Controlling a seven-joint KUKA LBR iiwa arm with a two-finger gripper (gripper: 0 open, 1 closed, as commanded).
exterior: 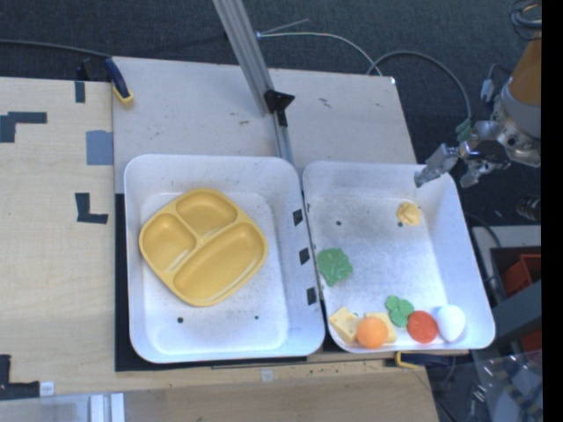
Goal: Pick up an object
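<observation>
My gripper (451, 170) hovers over the far right edge of the right bin (387, 183), its two fingers spread open with nothing between them. A small yellow piece (407, 212) lies just below and left of it in that bin. A green leafy piece (334, 265) sits near the bin's left wall. Along the near edge lie a yellow wedge (345, 323), an orange ball (373, 331), a small green piece (400, 309), a red ball (422, 326) and a white egg (450, 322).
The left bin (149, 323) holds a yellow divided plate (203, 245). A slanted metal pole (246, 47) rises behind the bins. Cables run across the bench's far right. A wooden surface (53, 236) with grey tape marks lies to the left.
</observation>
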